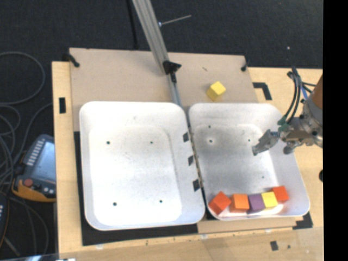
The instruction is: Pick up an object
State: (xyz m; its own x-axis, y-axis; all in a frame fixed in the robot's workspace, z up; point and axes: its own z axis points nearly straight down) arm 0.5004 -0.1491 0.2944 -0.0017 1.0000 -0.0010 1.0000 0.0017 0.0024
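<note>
Black floor surrounds the bench; blocks crowd the right bin front wall; the gripper, jaw state unclear, hovers well behind.

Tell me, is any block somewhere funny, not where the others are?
Yes, the yellow block. It sits alone on the brown board behind the right bin, outside both bins. The other blocks, orange, orange, purple, yellow and orange, line up along that bin's front edge.
</note>
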